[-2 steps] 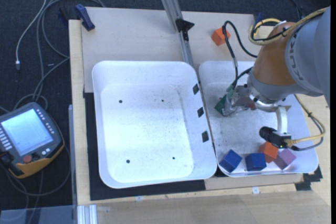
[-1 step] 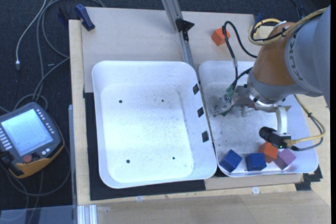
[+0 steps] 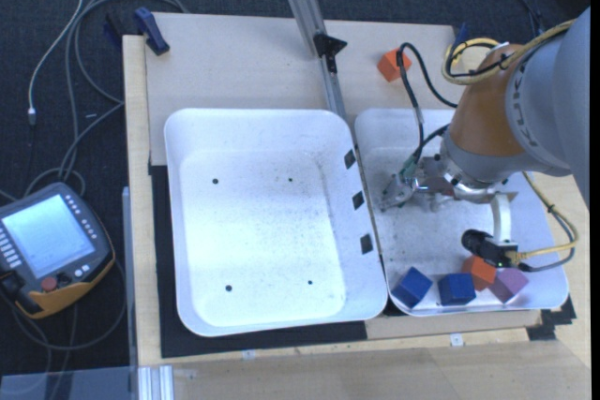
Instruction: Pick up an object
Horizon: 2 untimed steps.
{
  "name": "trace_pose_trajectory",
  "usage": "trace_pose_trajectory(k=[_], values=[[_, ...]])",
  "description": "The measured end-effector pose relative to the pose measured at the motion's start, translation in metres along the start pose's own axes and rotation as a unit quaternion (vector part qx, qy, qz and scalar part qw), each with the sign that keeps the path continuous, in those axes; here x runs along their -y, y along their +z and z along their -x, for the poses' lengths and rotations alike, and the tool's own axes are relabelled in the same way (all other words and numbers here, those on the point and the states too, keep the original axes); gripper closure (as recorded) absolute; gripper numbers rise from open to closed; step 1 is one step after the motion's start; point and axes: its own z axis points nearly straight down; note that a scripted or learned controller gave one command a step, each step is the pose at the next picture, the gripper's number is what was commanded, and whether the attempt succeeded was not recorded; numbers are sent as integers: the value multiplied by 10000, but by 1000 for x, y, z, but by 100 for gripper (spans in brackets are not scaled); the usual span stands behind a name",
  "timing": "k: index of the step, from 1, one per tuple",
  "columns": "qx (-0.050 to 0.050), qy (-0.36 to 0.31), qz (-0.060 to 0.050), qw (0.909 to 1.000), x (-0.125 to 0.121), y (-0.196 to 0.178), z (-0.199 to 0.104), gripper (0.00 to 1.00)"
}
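While I steer the arm over the right bin [image 3: 394, 131], its gripper [image 3: 398, 192] hangs above bare floor; whether it is open I cannot tell. Candidate blocks cluster along the near wall: two blue blocks [image 3: 411, 286], orange block [image 3: 482, 271], purple block [image 3: 511, 282].

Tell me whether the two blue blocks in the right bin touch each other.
Apart. The camera view shows a strip of white bin floor between the left blue block and the right blue block in the right white bin.

Pale bench [image 3: 244, 61] bears two white bins [image 3: 258, 220], an orange block [image 3: 390, 66]
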Motion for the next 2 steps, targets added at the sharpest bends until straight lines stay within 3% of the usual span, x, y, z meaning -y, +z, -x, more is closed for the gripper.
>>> trace_pose_trajectory(k=[1, 2], values=[[5, -8, 27, 10000, -18, -1, -1, 0], [5, -10, 30, 10000, -18, -12, -1, 100]])
